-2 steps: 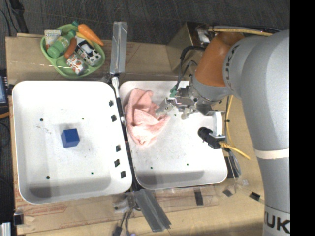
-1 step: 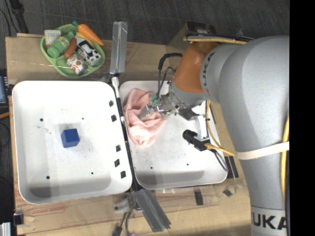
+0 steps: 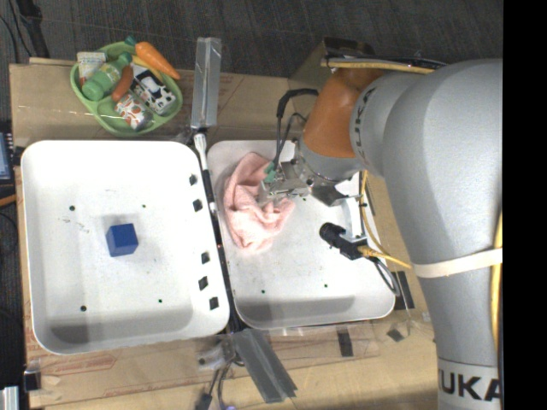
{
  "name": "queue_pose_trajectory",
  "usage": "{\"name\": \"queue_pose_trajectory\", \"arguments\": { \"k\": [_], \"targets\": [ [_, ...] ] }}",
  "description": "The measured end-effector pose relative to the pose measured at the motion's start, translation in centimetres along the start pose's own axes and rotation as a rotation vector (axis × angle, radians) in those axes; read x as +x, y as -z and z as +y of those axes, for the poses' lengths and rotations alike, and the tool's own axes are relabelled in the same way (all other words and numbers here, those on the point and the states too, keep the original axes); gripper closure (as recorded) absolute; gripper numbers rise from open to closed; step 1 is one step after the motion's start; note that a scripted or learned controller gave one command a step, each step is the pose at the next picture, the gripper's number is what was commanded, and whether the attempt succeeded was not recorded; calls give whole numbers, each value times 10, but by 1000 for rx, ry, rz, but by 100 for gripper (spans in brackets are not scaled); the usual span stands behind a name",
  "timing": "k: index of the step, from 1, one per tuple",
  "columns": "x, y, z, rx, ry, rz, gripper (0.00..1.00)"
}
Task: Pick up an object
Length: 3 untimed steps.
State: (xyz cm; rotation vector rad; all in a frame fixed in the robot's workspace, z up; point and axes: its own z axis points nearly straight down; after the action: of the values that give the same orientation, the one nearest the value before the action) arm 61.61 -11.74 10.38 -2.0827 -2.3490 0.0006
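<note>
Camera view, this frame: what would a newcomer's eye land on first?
The big grey arm reaching in from the right, its gripper down on a crumpled pink cloth in the right bin. Next, the lone blue cube in the left bin. Last, the green bowl of toy food on the bench beyond the left bin.

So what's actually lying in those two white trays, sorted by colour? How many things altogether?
Blue: 1, the blue cube in the left tray.
Pink: 1, the crumpled pink cloth in the right tray, with the hand at its edge.
Total: 2
</note>
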Motion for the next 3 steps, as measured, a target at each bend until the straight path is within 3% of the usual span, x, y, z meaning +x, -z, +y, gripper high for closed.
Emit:
{"name": "queue_pose_trajectory", "arguments": {
  "k": [1,2,3],
  "targets": [
    [68,163,17,-1,143,-2,100],
    [29,177,44,-3,446,-3,100],
    [-19,150,38,3,401,-1,100]
  ]
}}
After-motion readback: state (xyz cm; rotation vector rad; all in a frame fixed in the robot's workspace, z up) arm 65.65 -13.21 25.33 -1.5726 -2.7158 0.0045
